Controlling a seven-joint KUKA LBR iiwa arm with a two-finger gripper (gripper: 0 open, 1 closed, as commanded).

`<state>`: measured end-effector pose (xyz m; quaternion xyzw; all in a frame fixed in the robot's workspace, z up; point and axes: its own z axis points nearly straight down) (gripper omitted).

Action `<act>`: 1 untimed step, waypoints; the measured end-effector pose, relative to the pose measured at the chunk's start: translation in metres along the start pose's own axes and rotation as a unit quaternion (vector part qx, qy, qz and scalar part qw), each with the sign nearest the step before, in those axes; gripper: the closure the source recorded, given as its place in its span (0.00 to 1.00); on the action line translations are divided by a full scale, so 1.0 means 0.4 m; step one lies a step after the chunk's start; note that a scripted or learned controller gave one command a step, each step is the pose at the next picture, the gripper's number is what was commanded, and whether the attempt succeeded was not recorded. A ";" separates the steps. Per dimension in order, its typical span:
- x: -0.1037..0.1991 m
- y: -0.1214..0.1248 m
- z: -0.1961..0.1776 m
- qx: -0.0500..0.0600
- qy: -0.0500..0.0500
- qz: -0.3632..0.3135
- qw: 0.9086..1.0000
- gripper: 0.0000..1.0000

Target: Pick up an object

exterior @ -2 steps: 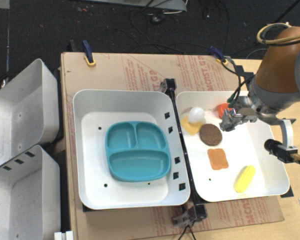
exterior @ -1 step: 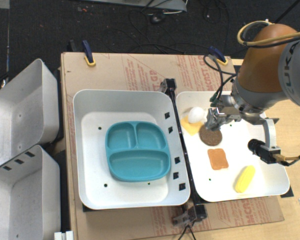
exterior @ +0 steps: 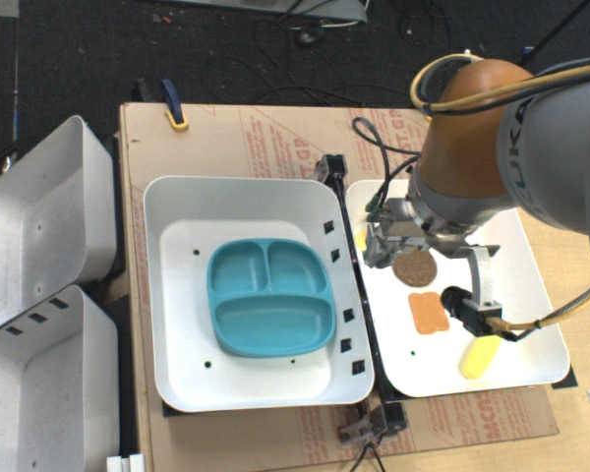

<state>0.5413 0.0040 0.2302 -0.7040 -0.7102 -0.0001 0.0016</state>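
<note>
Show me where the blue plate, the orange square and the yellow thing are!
Blue divided plate (exterior: 271, 298), camera view, on its large lower compartment.
Orange square piece (exterior: 428, 314), camera view, on the middle of its flat top.
Yellow object (exterior: 479, 358), camera view, on its middle.

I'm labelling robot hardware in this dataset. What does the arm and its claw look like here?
The arm is bulky, rounded and grey, with a glossy orange band above the wrist and part of dark lettering on its side. Black and yellowish cables loop around it. The claw is a compact grey metal assembly; a black part trails beside it.
</note>
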 end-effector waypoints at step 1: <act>0.161 -0.016 0.004 -0.001 0.000 -0.001 1.000 1.00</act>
